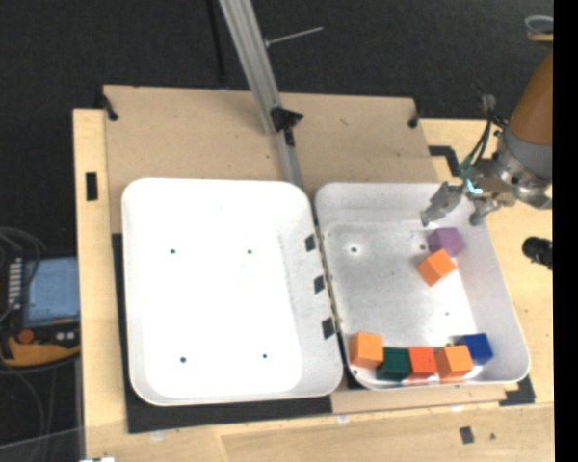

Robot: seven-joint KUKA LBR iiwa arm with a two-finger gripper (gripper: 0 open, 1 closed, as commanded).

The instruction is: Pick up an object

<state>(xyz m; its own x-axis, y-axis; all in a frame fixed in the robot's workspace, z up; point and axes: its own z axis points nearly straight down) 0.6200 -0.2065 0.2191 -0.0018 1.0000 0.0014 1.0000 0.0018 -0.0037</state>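
The gripper hovers spread and empty at the upper right of the right bin, just above the purple block, which touches an orange block (a crowding risk). It should descend straight, straddling the purple block alone, before it closes.

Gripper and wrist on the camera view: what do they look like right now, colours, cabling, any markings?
The arm's wrist section is grey metal with an orange band above it. Thin dark and greenish cables loop along its left side. The two-finger gripper is light grey metal, with a small teal glint near its base. I can't make out any markings at this resolution.
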